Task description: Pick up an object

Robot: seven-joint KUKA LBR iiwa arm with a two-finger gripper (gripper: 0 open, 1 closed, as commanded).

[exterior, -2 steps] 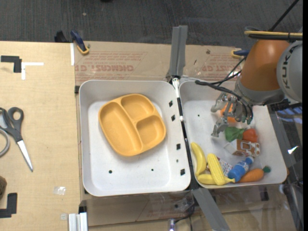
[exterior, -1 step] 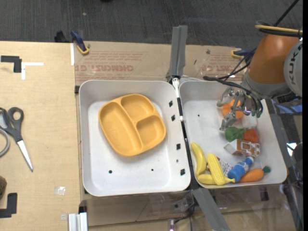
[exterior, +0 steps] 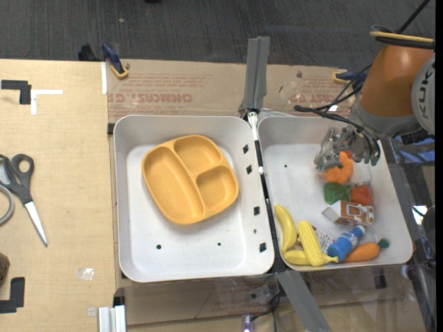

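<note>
We found the orange toy (exterior: 338, 171) near the far right corner of the right bin (exterior: 294, 154), set apart from the pile by the near edge and so easiest to reach. The pincer (exterior: 337, 152) hung directly over it, touching or nearly so; we could not tell its state. The arm (exterior: 394, 81) leaned in from the right.

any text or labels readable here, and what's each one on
Red print on the cardboard behind the bins: upside down and mirrored, roughly "CHEMICAL GUYS", not sure.
Small carton in the right bin: a printed picture, too small to read.
Blue bottle: label too blurred to read.
Nothing else carries text.
</note>
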